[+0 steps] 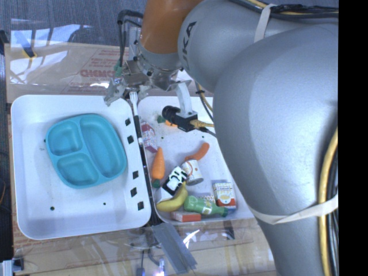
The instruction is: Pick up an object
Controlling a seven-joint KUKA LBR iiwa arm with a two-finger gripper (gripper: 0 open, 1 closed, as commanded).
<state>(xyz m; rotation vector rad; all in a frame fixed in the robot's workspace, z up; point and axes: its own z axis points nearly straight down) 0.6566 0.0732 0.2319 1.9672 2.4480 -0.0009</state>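
Carrot (pixel 158 162) well below end effector (pixel 122 91)

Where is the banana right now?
The banana lies in the right bin, near its front edge, beside the green bottle and below the orange carrot.

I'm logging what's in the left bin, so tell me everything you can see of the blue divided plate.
The blue divided plate is a light blue tray with rounded corners that looks like matte plastic. Raised ridges split it into three compartments: one long one on its right side and two smaller ones on its left. It lies flat and right side up, turned at a slant, on the floor of the left bin. Nothing shows in its compartments, and nothing else touches it.
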